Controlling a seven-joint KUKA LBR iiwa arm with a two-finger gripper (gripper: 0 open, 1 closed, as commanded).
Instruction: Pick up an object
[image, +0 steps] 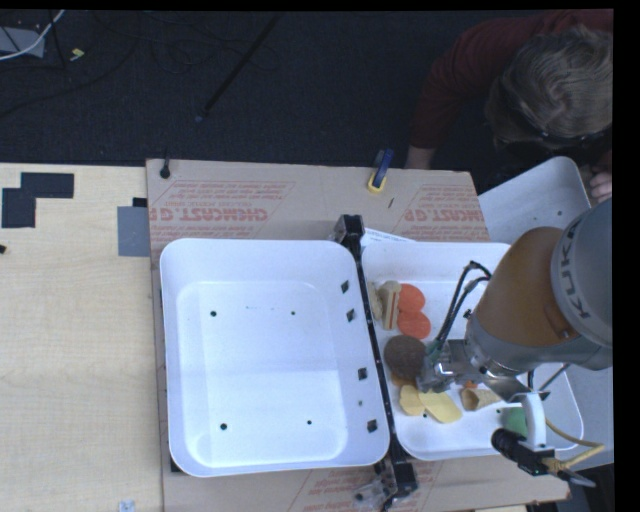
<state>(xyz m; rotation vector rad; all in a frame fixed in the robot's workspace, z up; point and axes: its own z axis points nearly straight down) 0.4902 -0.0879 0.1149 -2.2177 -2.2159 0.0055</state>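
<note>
Over the right bin (450, 452), the arm (540, 300) hides the claw (440, 376).

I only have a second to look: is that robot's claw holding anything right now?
Gripper: low in the right bin, over the yellow pieces and beside the brown round object; open or shut cannot be told, and no hold shows.

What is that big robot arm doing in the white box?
The robot arm is reaching into the right bin, where a small pile of toy food lies: orange slices, a brown round piece and yellow pieces. Its gripper is down among them, trying to pick one up. Nothing can be seen held yet. The left bin sits beside it.
</note>
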